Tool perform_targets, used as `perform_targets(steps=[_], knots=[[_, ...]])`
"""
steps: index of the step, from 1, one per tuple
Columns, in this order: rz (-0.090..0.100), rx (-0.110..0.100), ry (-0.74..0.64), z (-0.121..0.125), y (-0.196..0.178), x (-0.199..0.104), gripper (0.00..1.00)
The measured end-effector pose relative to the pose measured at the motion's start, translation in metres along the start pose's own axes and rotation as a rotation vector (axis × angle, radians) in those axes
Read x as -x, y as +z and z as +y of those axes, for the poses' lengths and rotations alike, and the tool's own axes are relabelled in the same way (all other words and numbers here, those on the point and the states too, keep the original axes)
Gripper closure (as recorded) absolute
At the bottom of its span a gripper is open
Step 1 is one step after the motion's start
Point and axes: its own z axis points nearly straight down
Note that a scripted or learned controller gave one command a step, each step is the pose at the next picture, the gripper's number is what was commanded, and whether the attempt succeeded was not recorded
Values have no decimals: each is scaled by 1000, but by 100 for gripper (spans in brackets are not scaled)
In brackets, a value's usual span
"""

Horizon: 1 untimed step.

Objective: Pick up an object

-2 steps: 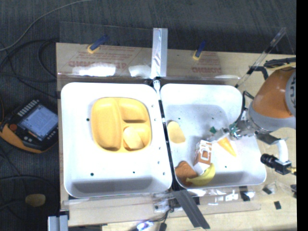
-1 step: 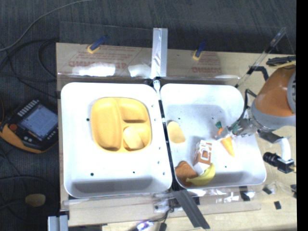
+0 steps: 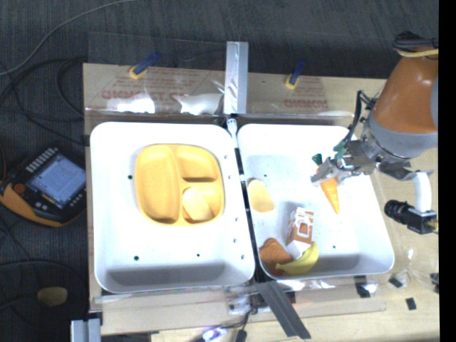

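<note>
Gripper (image 3: 333,171) above right bin (image 3: 370,258), carrot (image 3: 331,193) hanging just below jaws, apparently pinched to lift.

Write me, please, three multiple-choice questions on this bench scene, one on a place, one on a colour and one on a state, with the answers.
1. Where does the yellow divided tray lie?
A. in the left bin
B. in the right bin
C. on the floor

2. What colour is the carrot-shaped object by the tool?
A. blue
B. orange
C. white

3. How does the small carton stand with the banana?
A. far apart, in separate bins
B. close together in one bin
C. the carton lies inside the tray

Answers:
1. A, since the tray sits in the middle of the left bin.
2. B, since the tapered object under the tool is plainly orange.
3. B, since both lie in the near part of the right bin, the banana just below the carton.
</note>
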Motion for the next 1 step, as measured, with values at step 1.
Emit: perform_targets(steps=[1], knots=[[2, -1, -231, -34, 90, -16, 100]])
